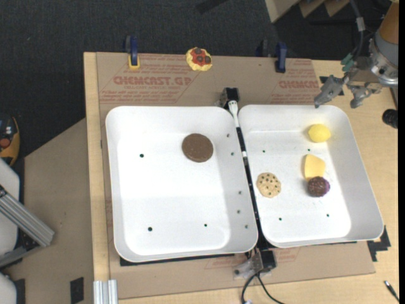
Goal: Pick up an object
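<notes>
In the right bin (354, 189) lie a chocolate-chip cookie (268, 185), a dark purple ball (317, 186), a yellow wedge (314, 166) and a lemon (319, 133), the left bin (126, 189) holds a brown disc (197, 147), and beyond the right bin's far right corner the end effector (345, 94) hovers, fingers spread wide, holding nothing.
</notes>
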Tool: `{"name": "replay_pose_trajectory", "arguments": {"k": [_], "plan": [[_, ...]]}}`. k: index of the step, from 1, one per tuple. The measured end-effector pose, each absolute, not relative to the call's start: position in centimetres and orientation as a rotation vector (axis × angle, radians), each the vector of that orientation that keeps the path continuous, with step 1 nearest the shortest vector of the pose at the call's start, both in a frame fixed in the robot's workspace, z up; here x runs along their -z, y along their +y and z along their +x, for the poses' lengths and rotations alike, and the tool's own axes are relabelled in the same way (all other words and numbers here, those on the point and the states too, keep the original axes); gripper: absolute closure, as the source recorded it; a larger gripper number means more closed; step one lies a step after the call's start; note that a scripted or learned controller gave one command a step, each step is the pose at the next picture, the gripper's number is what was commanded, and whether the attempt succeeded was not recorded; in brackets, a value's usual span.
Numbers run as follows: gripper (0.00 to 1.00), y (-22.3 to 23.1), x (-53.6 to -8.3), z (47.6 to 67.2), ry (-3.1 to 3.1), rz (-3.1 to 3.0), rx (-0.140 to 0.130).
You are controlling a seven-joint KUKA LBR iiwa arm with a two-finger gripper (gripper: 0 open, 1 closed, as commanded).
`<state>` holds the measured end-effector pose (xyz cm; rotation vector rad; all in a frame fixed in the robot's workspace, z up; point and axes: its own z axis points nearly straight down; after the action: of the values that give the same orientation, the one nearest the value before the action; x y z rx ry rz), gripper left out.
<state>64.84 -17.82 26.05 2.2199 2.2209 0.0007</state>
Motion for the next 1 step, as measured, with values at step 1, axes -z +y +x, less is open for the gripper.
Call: {"name": "replay_pose_trajectory", "arguments": {"k": [1], "plan": [[0.0, -22.49, -11.59, 63.5, 2.225, 2.234, 0.01]]}}
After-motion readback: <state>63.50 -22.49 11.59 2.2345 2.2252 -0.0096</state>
